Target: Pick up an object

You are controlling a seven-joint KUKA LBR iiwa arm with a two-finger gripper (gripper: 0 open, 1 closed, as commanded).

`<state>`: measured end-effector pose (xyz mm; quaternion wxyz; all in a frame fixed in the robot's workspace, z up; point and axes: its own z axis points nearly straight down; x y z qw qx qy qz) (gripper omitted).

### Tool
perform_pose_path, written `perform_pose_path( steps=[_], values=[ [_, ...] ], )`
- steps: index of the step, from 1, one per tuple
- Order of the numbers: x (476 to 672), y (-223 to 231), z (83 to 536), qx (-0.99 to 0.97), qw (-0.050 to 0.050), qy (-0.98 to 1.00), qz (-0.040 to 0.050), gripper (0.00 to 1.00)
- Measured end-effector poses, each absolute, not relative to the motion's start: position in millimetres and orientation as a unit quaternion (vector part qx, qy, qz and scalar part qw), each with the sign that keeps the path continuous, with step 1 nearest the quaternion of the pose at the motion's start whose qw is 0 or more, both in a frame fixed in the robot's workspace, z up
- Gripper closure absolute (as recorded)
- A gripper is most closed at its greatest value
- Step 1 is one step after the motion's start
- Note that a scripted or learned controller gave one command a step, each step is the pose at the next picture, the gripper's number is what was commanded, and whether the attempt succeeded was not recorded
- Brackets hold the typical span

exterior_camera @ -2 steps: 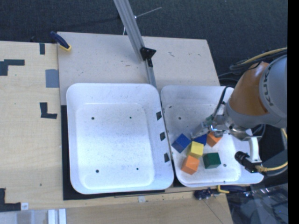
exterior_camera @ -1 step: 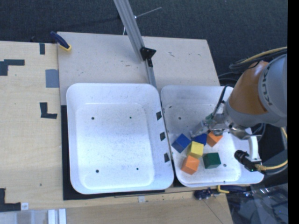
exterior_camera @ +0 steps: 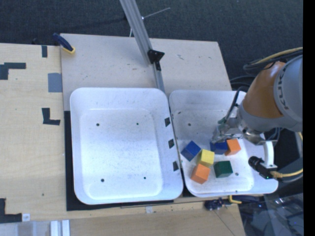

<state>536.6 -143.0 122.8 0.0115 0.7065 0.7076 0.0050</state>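
Cannot tell whether clenched or released at the gripper (exterior_camera: 222, 132), poised low over a dark blue block (exterior_camera: 219, 146) that touches an orange block (exterior_camera: 233, 146) at the right of the right bin (exterior_camera: 197, 102), probably targeted as the cube closest to the arm. Just left and nearer, bunched close: blue block (exterior_camera: 190, 150), yellow block (exterior_camera: 206, 157), second orange block (exterior_camera: 200, 173), green block (exterior_camera: 223, 168), crowding any descent. Further left, the left bin (exterior_camera: 118, 95).

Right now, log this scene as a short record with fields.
arm: reaches in from the right, gripper low over the right bin
blocks in right bin: blue block, yellow block, green block, two orange blocks, dark blue block
under gripper: dark blue block
left bin: white, speckled
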Motion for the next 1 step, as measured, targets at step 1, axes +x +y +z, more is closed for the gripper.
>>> perform_pose_path(
  steps=[1],
  values=[
    [535.7, -138.0, 166.0, 0.706, 0.001, 0.708, 0.0007, 1.00]
  ],
)
